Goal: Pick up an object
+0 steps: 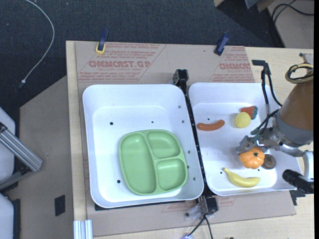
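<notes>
The gripper point(254, 148) sat over the pumpkin point(251, 159) in the right bin point(219, 94), couldn't tell its grip, while the banana point(241, 179) lay lengthwise along the front edge.

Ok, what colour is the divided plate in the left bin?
Pale green: the divided plate, with three compartments, shows best in the camera view, lying in the left bin.

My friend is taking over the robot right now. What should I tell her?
Gripper: low in the right bin, right above the orange pumpkin toy; fingers too hidden to judge.
Right bin also has a banana, sausage, yellow lemon and a small brown thing.
Left bin holds a green divided plate.
Done: arm is over the pumpkin.
Left: grab something and lift it; nothing looks lifted yet.
</notes>
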Available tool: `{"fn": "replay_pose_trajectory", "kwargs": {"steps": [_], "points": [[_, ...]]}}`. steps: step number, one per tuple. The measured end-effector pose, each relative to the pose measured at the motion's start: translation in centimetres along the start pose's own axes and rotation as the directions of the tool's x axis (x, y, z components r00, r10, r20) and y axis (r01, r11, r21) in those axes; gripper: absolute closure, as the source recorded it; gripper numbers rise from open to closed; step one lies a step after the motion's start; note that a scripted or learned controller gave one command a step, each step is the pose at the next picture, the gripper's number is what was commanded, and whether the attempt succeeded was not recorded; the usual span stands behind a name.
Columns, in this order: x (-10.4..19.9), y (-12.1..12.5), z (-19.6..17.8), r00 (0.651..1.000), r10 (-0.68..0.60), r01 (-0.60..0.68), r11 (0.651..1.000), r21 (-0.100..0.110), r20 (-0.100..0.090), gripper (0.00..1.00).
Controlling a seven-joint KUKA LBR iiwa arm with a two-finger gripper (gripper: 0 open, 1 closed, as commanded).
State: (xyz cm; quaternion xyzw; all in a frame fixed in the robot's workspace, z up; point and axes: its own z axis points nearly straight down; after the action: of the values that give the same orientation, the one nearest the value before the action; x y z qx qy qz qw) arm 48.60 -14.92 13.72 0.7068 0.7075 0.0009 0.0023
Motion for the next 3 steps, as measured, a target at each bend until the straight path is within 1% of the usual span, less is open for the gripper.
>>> {"fn": "replay_pose_trajectory", "kwargs": {"steps": [1,2,3], "points": [[0.9,0.4,-5.4,1.000,0.000,0.000,1.000,0.003,-0.001,1.00],[0.5,1.3,-10.1,1.000,0.000,0.000,1.000,-0.002,0.001,1.00],[6.2,1.0,-9.0,1.000,-0.005,0.005,1.000,0.007,-0.005,1.00]]}}
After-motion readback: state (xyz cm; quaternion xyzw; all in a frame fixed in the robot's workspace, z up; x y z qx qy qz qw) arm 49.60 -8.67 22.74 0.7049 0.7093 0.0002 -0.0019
